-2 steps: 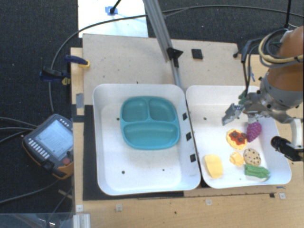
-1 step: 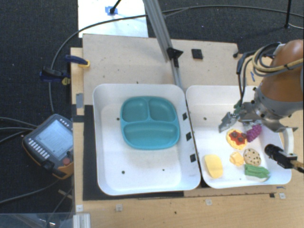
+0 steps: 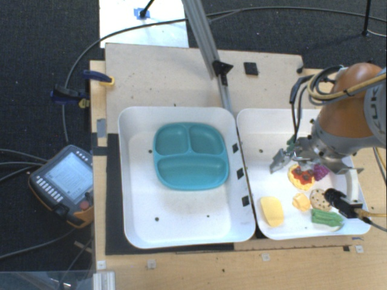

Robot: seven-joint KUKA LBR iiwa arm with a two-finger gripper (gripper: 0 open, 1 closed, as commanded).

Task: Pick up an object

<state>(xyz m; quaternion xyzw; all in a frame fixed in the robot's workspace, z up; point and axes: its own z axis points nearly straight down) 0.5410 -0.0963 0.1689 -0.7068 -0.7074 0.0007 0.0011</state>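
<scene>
We are hovering our hand (image 3: 283, 159) low over the right bin (image 3: 257, 125), just left of the cluster of toy food, and nothing is lying between its fingers. Whether those fingers are spread or closed, we cannot tell from this slant. So we are judging the pick as not yet made: the approach is under way, while the closing and the lift are both left to do.

The likeliest target is sitting just right of the hand: a small yellow and red piece (image 3: 300, 176), roundish, with no clear long axis, touching a purple bit (image 3: 320, 173) on its right. Nearer the front rim, a yellow block (image 3: 272, 211) is lying apart from the rest, its long axis running roughly from back to front of the bin, tilted slightly. A small orange piece (image 3: 301, 202) and a green piece (image 3: 326, 219) are crowding the right front corner, the green one stretching across the bin.

The left bin (image 3: 136, 222) is holding a teal divided plate (image 3: 191, 156).
</scene>
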